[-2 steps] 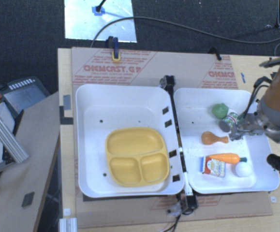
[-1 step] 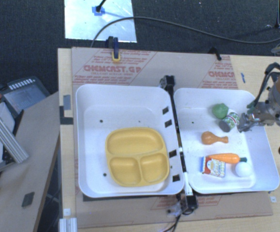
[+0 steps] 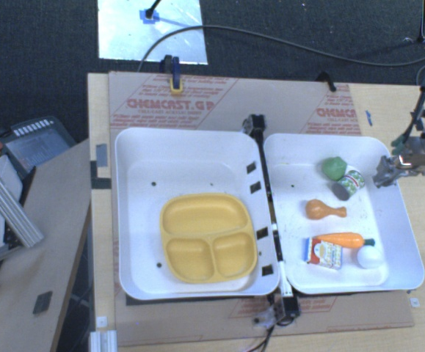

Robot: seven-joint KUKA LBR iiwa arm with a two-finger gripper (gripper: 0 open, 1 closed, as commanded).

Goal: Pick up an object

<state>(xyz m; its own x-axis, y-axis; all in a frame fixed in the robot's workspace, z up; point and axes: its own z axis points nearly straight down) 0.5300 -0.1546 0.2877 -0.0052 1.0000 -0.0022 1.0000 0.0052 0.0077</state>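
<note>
The gripper [image 3: 388,169] hangs over the right bin's [image 3: 403,229] right rim; its opening can't be told. The left bin [image 3: 135,196] holds a yellow tray [image 3: 208,235].

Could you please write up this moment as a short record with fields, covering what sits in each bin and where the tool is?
left bin: yellow divided tray
right bin: green ball, small can, orange toy drumstick, toy carrot, small carton, white ball
tool: at the right bin's upper right edge, nothing seen in it
nearest item to tool: small can
task state: no object lifted yet
</note>
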